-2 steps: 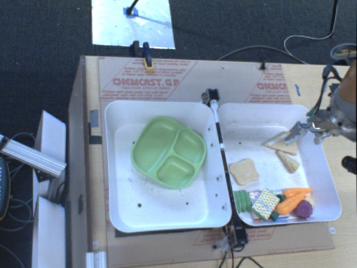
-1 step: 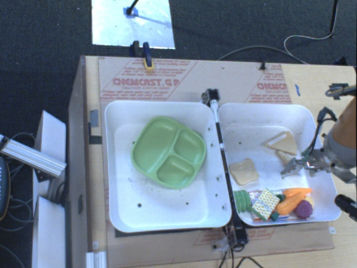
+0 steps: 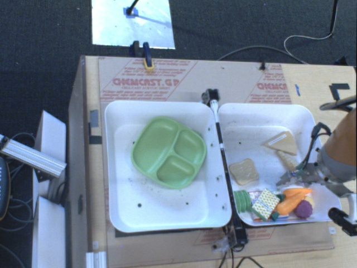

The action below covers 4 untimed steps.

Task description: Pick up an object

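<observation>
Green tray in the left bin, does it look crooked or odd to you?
Yes. The green tray sits skewed, its edges at an angle to the left bin's walls. It looks whole, with nothing spilled around it. The food pieces are all in the right bin.

Two white bins (image 3: 167, 219) sit on a tan board with red lettering (image 3: 146, 82). A pale green divided plate (image 3: 169, 151) lies in the left bin. Right of that plate: beige toast (image 3: 244, 171), an orange carrot (image 3: 292, 201), a purple ball (image 3: 303, 209), and a green ridged piece (image 3: 242, 200).
</observation>
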{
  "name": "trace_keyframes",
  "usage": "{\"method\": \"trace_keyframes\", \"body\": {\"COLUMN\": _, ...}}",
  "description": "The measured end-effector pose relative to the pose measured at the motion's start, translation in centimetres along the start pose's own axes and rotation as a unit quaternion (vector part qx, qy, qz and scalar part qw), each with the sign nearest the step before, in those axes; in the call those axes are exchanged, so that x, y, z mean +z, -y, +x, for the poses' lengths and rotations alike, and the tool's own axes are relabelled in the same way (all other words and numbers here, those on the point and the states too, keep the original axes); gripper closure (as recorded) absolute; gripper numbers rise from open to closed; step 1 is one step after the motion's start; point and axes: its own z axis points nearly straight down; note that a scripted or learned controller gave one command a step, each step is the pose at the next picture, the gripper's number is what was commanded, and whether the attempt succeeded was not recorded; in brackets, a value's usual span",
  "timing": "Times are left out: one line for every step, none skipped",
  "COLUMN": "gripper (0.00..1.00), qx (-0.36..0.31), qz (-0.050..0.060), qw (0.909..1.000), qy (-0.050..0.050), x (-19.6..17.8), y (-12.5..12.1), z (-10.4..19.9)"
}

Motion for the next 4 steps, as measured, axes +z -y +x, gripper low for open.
{"method": "trace_keyframes", "body": {"gripper": 1.0, "qx": 0.0, "qz": -0.002, "qw": 1.0, "qy": 0.0, "x": -1.1, "y": -0.1, "z": 0.0}}
{"method": "trace_keyframes", "body": {"gripper": 0.0, "qx": 0.0, "qz": -0.002, "qw": 1.0, "qy": 0.0, "x": -1.1, "y": -0.1, "z": 0.0}}
{"method": "trace_keyframes", "body": {"gripper": 0.0, "qx": 0.0, "qz": 0.0, "qw": 1.0, "qy": 0.0, "x": 0.0, "y": 0.0, "z": 0.0}}
{"method": "trace_keyframes", "body": {"gripper": 1.0, "qx": 0.0, "qz": -0.002, "qw": 1.0, "qy": 0.0, "x": -1.1, "y": -0.1, "z": 0.0}}
